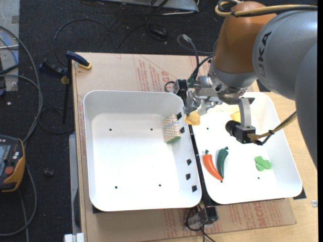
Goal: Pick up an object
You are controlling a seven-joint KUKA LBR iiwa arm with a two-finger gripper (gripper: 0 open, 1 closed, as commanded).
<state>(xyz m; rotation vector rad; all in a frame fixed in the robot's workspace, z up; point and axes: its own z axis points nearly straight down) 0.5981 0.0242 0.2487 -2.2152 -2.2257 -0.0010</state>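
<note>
My gripper (194,111) hangs over the divider between the two bins, near their far end. A small yellow piece (192,118) sits between its fingertips and overlaps the rim of the right bin (282,135). Just left of it, a patterned green-and-white object (172,129) leans against the right wall of the left bin (126,150). In the right bin lie a red pepper (212,166), a dark green pepper (222,160) and a small light green piece (262,163). Another yellow object (235,116) is partly hidden behind the wrist.
A black fitting with a cable (238,131) hangs from the wrist over the right bin. The bulky arm covers the far right corner. A yellow-handled clamp (78,60) lies on the bench's far left corner.
</note>
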